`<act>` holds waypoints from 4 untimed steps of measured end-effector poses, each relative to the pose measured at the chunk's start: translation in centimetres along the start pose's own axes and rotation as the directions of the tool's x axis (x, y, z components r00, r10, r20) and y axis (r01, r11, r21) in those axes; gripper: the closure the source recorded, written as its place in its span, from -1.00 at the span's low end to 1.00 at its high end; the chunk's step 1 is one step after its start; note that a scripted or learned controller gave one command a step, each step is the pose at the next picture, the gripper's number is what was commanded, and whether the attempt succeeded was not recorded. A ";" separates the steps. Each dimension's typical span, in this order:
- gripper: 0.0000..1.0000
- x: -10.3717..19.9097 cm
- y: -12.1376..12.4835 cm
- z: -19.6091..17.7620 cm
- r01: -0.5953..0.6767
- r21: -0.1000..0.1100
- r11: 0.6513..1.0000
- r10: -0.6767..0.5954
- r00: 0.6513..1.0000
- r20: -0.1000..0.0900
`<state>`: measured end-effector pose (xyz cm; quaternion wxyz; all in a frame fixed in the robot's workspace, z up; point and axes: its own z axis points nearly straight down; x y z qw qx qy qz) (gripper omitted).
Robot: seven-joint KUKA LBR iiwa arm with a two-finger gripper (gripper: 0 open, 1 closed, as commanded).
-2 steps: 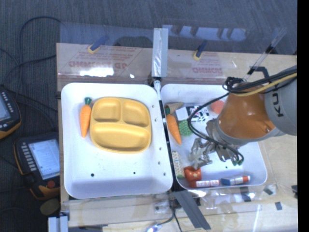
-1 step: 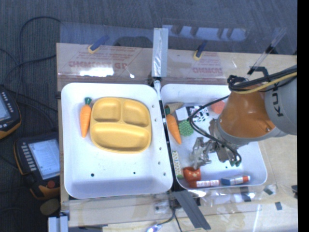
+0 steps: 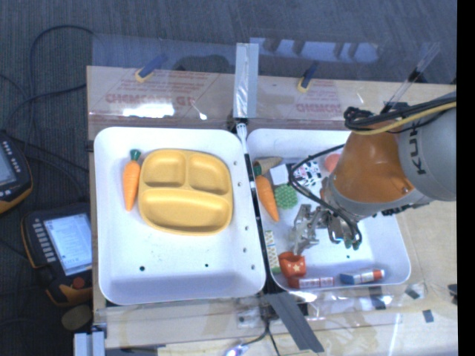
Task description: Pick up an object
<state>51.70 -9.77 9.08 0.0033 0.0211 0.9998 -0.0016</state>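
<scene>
Near the frame's lower right, a marker (image 3: 362,277) and a red block (image 3: 293,264) lay against the right bin's (image 3: 397,254) front wall. Above them the pincer (image 3: 326,227) hung over open floor; whether spread or pressed together could not be told. Nothing appeared lifted yet. Farther up, a carrot (image 3: 266,196) and a green ball (image 3: 286,195) crowded the dividing wall.

Red block (image 3: 292,264), perhaps tilted, right bin (image 3: 397,262).
</scene>
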 end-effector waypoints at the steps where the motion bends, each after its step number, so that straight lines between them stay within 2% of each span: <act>1: -1.00 -0.4 0.1 0.0 0.000 0.000 1.000 0.000 1.000 0.015; 2: -1.00 -11.0 -1.9 -2.2 0.108 -0.002 0.994 -0.108 0.994 -0.002; 3: -1.00 -12.6 -1.5 -0.6 0.180 0.007 0.984 -0.180 0.984 0.016; 4: -1.00 -7.1 -7.3 -0.6 0.162 0.006 0.987 -0.162 0.987 0.022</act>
